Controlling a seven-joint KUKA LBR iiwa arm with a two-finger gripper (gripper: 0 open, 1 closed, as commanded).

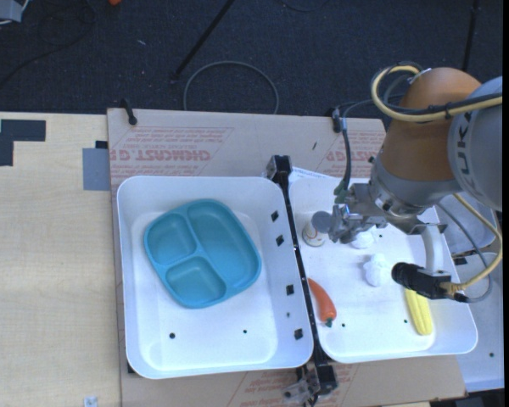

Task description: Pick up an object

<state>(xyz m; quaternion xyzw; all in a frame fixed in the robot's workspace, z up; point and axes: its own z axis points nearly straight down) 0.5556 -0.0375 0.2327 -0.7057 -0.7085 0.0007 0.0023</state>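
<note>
Right bin, gripper low, tip indistinct

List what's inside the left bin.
A blue divided plate lies flat in the left bin, three compartments facing up. The bin floor beneath the plate is covered, so anything under it can't be seen.

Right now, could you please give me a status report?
Tool over right bin, far left part. Carrot, white lump, corn lie loose in that bin. Plate in left bin, out of the way.
</note>
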